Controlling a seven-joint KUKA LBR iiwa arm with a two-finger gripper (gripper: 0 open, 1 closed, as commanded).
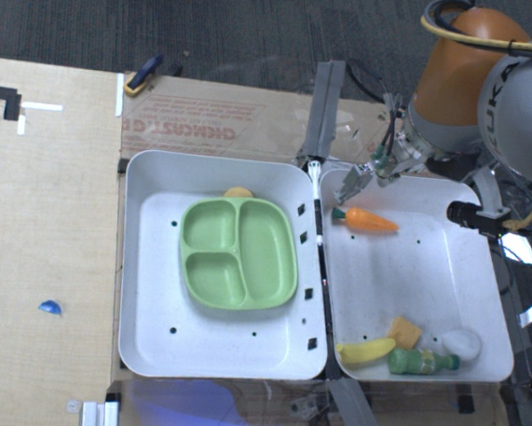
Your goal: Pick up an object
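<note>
Hovering over right bin (482, 303), far-left corner: fingers (355, 182) spread, pinching nothing. Carrot (372, 221) lies on bin floor just beside tips, toward 5 o'clock. Long axis runs 9-to-3, green stem end at 9, nearest fingers. Coming move, by judgement: short shift toward 5 o'clock, descend, close across carrot's width. Banana (366, 351), green bottle (420, 362) well apart at bin's near edge.

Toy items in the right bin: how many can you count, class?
5: carrot near the far left corner; banana, green bottle, orange piece, white object along the near edge. Others may be hidden.
</note>
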